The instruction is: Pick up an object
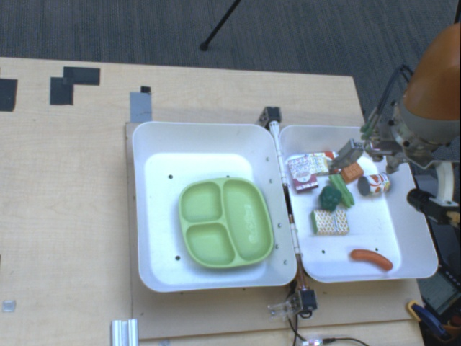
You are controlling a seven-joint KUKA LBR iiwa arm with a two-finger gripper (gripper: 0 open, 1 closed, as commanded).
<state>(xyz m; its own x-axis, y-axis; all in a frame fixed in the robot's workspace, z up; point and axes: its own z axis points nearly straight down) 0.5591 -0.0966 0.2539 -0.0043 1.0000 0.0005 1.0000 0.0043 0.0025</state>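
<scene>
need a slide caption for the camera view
KUKA arm's tool over right bin of toy food; green divided plate in left bin.

The end effector (358,152) hangs over the right bin (414,254) (among small toy foods (334,196)).

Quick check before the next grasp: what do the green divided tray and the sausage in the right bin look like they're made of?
Green divided tray: looks like moulded plastic, smooth with a soft sheen, one even pale green colour, rounded compartment ridges. Sausage: probably a plastic or rubber toy, judging by its uniform orange-red colour and slightly glossy surface; too small in the camera view to tell hard from soft.
</scene>
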